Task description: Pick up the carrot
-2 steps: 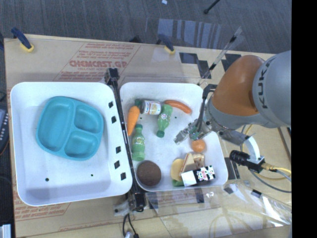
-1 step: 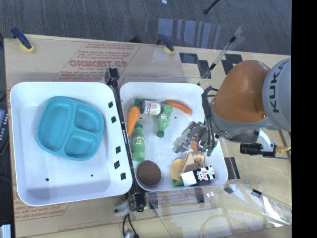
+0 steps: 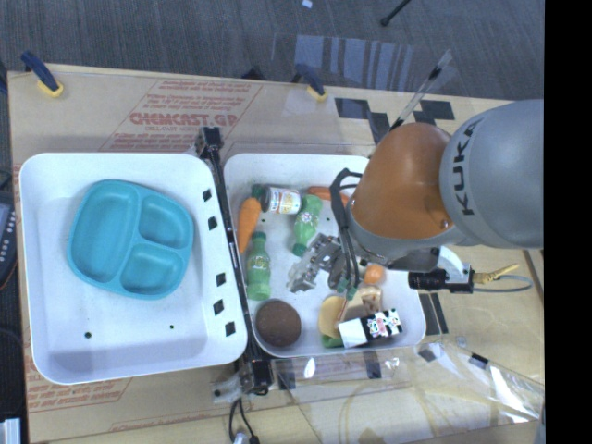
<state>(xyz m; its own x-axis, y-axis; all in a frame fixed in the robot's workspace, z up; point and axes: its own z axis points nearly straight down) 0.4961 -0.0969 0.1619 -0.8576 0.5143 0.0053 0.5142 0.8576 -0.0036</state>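
Camera view: my gripper hangs in the right bin, grabbing nothing, near the carrot.

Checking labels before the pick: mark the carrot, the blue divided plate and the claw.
carrot (image 3: 248, 221), camera view, middle of its orange body.
blue divided plate (image 3: 100, 220), camera view, floor of its large compartment.
claw (image 3: 316, 265), camera view, between its fingertips.

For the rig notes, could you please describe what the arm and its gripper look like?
The arm is rounded grey metal with dark KUKA lettering and a broad orange band above the wrist. The gripper is a small grey metallic assembly, with dark cables looping beside it.
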